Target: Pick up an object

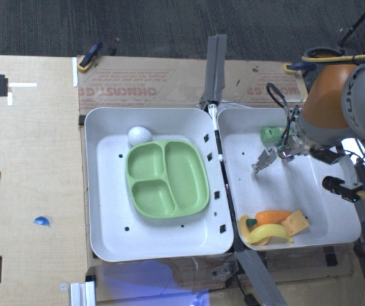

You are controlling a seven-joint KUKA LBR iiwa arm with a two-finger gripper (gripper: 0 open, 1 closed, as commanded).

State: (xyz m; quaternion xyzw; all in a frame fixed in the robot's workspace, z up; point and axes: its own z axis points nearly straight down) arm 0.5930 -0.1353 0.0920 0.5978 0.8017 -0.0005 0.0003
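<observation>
The grey arm with its orange band reaches in from the right and bends down over the right shallow white bin, its wrist above the bin's upper right part. Its two-finger hand slants down and to the left, the metal tip hanging over the bare white floor near the middle of that bin; whether the tip is parted or closed I cannot tell, and nothing is seen gripped in it. Just above the hand, near the bin's far wall, sits a small green lumpy object, apart from the tip. In the bin's near left corner lie three things crowded together: a yellow banana with its long axis running left to right along the near wall, an orange carrot-shaped piece just behind it, also lying left to right with a green end to the left, and a tan wedge-shaped block touching the carrot's right end. The left white bin holds a pale green three-compartment plastic tray, lying flat and slightly turned, and a small white ball touches its far left corner. Both bins rest on a wooden counter.
</observation>
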